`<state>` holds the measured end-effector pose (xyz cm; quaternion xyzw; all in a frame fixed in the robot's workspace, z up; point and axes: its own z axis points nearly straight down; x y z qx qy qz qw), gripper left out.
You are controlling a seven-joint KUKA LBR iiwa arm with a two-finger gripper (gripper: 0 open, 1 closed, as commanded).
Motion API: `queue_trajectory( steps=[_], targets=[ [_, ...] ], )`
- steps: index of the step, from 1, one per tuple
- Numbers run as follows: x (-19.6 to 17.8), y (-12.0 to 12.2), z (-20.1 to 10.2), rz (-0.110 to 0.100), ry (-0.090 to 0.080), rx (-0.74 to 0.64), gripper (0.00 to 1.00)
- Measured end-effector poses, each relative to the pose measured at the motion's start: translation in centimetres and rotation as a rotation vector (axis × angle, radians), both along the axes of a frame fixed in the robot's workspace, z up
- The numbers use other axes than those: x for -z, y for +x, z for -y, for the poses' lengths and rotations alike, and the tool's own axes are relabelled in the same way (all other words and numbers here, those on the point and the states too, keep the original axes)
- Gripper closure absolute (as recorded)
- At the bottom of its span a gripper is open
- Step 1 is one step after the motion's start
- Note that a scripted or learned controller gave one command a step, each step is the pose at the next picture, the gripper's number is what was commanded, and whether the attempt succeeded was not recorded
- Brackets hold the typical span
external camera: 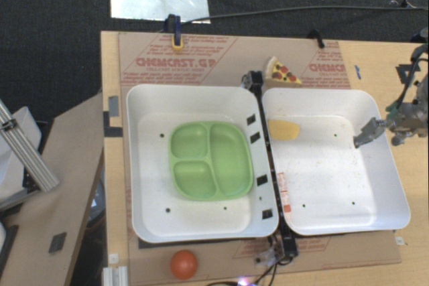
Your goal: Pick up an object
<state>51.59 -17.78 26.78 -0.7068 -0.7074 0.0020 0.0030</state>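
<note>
Camera view: two bins [322,100], one green tray [211,160].

Dark carpet floor [40,43] around wooden bench [110,63]

The gripper [367,132] hangs at the right edge of the right shallow white plastic bin [375,207]. To its left in that bin lies a flat yellow piece [284,130]; further left — in the left white bin [144,164] — sits a green sectioned plastic plate [210,160]. Behind the bins on the desk [221,53] lies a toy pizza slice [282,72]; before them — an orange ball [183,264].
</note>
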Motion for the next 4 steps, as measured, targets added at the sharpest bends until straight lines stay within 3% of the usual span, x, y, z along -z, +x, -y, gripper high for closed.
queue_trajectory(
  steps=[1,4],
  targets=[
    [-0.5,0.2,0.0,0.009,-0.002,-0.003,0.00],
    [14.9,1.8,0.4,0.007,-0.001,-0.001,0.00]
  ],
)
